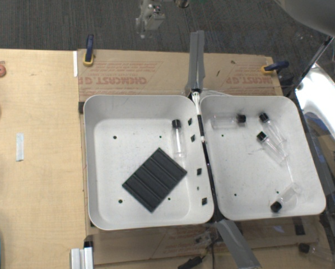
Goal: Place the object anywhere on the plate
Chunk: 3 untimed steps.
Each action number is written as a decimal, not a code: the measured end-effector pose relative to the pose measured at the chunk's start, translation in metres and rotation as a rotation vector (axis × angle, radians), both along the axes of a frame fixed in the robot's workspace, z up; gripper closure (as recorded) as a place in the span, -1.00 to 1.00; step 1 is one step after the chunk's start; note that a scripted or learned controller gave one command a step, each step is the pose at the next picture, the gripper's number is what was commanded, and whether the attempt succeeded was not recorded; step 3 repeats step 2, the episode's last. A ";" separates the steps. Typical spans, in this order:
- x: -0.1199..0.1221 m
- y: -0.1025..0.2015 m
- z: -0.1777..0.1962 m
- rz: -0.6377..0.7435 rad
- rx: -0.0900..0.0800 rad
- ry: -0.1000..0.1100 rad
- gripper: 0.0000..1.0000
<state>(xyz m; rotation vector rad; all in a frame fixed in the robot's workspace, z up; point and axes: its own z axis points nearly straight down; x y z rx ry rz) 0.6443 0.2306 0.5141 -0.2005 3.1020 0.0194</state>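
black ribbed plate (154, 179) sits at 6 o'clock in your left bin (100, 108), a clear vial (178, 138) at its 1 o'clock; pincer state: cannot tell.

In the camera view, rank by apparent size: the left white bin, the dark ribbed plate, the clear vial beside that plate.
1. Left shallow white bin.
2. Dark ribbed rectangular plate, lying inside that bin.
3. Clear black-capped vial, clearly the smallest.
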 end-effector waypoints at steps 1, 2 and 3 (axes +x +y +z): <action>0.002 0.000 0.008 -0.001 0.001 -0.002 1.00; 0.003 0.001 0.016 -0.001 0.002 -0.005 1.00; 0.003 0.001 0.016 -0.001 0.002 -0.005 1.00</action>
